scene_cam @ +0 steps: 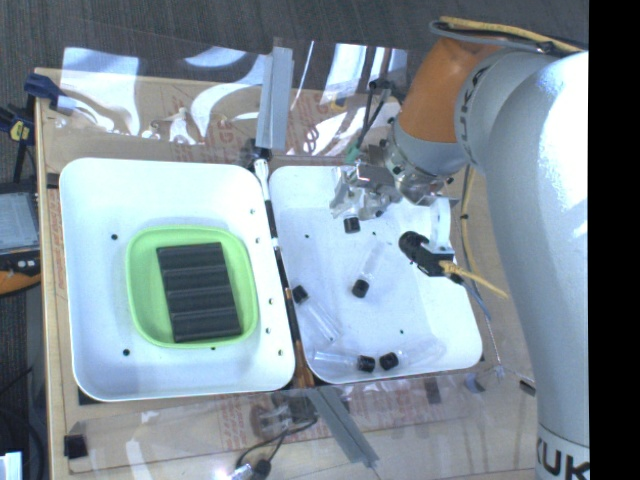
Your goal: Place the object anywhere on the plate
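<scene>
A lime-green plate [140, 273] sits in the middle of the left bin [90, 198]. A dark grey ribbed block [200, 290] lies flat on the plate, well inside its rim. My gripper [356, 204] hangs over the upper middle of the right bin [450, 328], far to the right of the plate. A small black piece [351, 225] sits just below the gripper; whether it is held or lying on the bin floor is unclear.
Several clear tubes with black caps lie in the right bin: one at the middle [359, 287], two near the front edge [376, 362], one by the left wall [299, 295]. A metal divider [272, 98] stands behind the bins. The arm's grey body [530, 218] covers the right side.
</scene>
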### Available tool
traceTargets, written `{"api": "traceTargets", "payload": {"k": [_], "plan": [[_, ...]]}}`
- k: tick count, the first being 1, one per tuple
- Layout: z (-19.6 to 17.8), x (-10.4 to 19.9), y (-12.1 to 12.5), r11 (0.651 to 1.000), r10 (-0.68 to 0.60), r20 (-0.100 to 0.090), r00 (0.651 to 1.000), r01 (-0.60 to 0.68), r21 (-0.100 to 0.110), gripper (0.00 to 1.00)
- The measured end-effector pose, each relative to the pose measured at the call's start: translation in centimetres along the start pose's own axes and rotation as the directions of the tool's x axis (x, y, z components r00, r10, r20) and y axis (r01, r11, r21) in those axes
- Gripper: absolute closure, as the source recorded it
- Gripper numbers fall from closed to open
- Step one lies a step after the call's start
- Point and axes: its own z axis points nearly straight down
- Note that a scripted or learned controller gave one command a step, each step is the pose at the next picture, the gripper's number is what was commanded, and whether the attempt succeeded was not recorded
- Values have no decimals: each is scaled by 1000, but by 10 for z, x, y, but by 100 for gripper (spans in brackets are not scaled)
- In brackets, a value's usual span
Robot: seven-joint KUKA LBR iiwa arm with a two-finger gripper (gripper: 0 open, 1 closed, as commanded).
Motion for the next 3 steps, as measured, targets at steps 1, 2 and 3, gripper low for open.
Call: {"api": "traceTargets", "payload": {"k": [1, 2, 3], "plan": [[8, 49, -51, 995, -104, 2, 995, 104, 0, 100], [9, 120, -108, 993, -117, 3, 993, 117, 0, 100], [8, 119, -108, 993, -116, 3, 993, 116, 0, 0]]}}
